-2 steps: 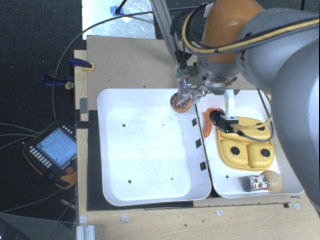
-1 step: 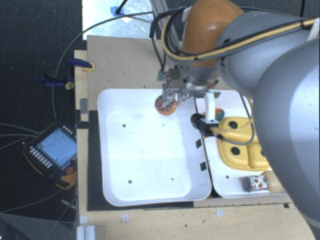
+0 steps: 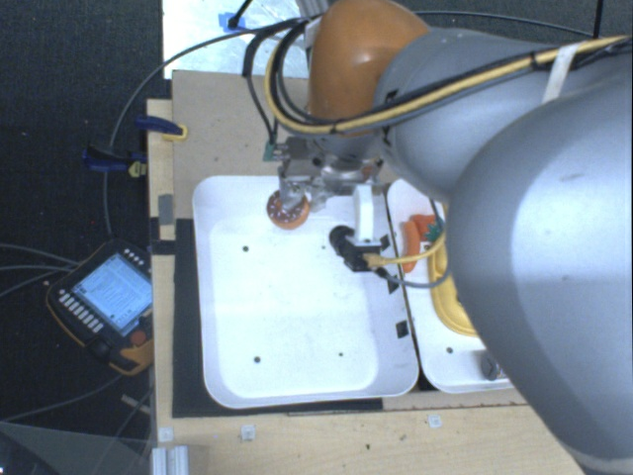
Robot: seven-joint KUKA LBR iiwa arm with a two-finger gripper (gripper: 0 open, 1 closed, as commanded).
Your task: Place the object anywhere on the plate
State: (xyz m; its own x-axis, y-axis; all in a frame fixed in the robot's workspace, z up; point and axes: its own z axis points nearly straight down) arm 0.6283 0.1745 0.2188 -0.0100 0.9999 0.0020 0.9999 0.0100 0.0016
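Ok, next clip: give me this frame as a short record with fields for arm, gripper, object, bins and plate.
arm: grey arm with orange band, reaching in over both bins
gripper: two-finger gripper, above far edge of left bin; finger state unclear
object: small round orange-brown item, just below the gripper; grasp not confirmable
left bin: shallow white bin
right bin: shallow white bin, largely hidden by arm
plate: yellow rim in right bin, partly visible

Tan bench [image 3: 188,295] bears two white bins [image 3: 287,315] side by side, touching.
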